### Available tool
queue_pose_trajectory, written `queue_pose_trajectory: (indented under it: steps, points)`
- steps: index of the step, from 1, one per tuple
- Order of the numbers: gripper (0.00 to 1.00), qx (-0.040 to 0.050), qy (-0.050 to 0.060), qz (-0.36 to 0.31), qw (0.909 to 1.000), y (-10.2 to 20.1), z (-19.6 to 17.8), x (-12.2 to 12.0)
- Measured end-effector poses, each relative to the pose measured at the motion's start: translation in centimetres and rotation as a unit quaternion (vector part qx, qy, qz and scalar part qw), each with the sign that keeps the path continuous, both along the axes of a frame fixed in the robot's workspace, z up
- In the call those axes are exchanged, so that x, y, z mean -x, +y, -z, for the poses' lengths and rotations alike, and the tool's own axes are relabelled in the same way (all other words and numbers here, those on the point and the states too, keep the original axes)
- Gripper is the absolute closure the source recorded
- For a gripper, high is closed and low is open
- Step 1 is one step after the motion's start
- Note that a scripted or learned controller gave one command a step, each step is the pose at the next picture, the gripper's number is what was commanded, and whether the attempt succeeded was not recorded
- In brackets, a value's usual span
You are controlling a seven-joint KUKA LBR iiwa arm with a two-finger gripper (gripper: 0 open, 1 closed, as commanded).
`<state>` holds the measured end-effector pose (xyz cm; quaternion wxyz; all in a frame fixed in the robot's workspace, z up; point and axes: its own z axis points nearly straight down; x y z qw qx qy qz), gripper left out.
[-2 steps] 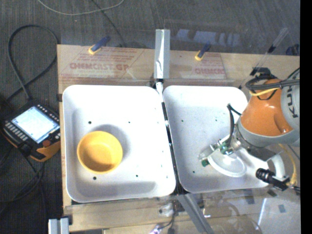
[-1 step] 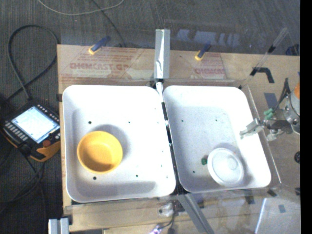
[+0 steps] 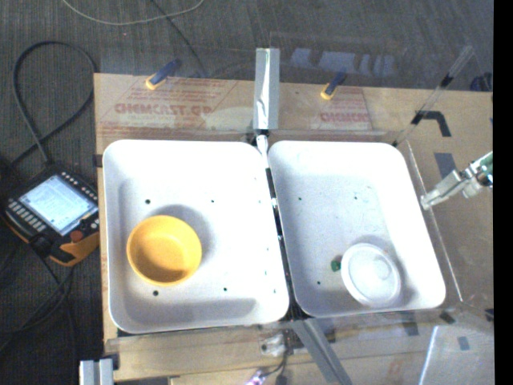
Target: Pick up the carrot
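The left white bin holds a yellow bowl at its front left, standing upright with its hollow facing up. In the right white bin a white bowl sits near the front right corner. A small dark green speck lies on the bin floor just left of the white bowl. Nothing orange shows on either bin floor.
A metal post stands behind the seam between the bins. A handheld control pad with cables lies on the floor to the left. A pale clamp-like piece juts in at the right bin's right side.
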<state>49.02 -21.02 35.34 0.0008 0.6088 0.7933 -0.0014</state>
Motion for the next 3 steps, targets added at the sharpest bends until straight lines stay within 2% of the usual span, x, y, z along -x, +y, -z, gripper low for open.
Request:
queue_pose_trajectory:
  steps: [1,2,3]
  points:
    - [0.00,0.0007,-0.001,-0.152,0.9883,-1.3,-8.2,-6.5]
    - [0.00,-0.0006,0.000,-0.284,0.9588,-1.3,4.6,-4.4]
    - [0.00,-0.0002,-0.001,-0.471,0.8819,-1.2,2.2,-5.2]
